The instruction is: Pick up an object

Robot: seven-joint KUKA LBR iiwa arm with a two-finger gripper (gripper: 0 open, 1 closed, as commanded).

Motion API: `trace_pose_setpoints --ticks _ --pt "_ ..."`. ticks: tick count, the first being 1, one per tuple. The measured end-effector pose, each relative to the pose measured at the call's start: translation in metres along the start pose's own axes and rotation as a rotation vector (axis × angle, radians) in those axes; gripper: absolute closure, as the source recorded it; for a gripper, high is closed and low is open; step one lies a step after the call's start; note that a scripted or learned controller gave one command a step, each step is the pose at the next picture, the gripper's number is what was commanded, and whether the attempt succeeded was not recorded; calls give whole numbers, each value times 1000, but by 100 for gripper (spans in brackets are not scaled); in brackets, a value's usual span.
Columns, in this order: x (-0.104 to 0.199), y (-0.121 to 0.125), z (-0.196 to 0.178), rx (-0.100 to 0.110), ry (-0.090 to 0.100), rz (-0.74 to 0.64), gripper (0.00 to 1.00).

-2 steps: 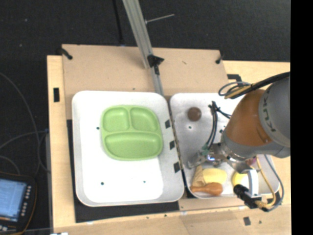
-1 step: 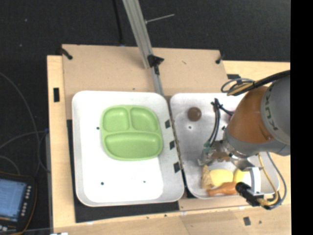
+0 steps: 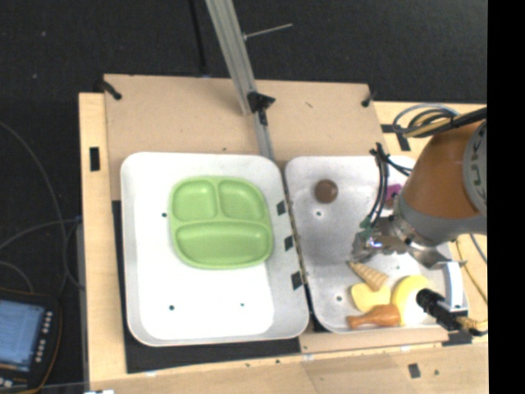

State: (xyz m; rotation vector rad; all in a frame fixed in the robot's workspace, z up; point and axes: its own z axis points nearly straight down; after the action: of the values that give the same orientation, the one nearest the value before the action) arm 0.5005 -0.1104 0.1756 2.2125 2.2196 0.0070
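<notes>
Tool [image 3: 367, 245], grip state unclear, hangs over right bin [image 3: 328, 302] beside cone [image 3: 369, 275]; left bin [image 3: 148, 302] holds green tray [image 3: 220, 223].

A green divided plate [image 3: 221, 223] lies in the left bin [image 3: 148, 302]. The claw [image 3: 371, 243] hovers in the right bin [image 3: 328, 302], just above a cone [image 3: 369, 276] and yellow toys [image 3: 406, 294].

We are looking at a robotics lab or test cell rather than a home. A plain wooden bench [image 3: 205, 113] stands on dark carpet-like flooring, bearing two shallow white bins [image 3: 148, 302] side by side at mid-frame. An aluminium mast [image 3: 231, 43] rises at a slant from the upper centre. Loose cables [image 3: 418, 120] coil at the upper right, and a handheld control pendant [image 3: 25, 335] with a lit screen lies at the lower left.
</notes>
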Motion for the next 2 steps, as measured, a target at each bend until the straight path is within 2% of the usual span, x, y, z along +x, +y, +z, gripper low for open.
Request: trace_pose_setpoints --ticks 1,2 --pt "9 2 -52 0 1 -1 100" --pt "-3 5 -103 1 0 0 100"
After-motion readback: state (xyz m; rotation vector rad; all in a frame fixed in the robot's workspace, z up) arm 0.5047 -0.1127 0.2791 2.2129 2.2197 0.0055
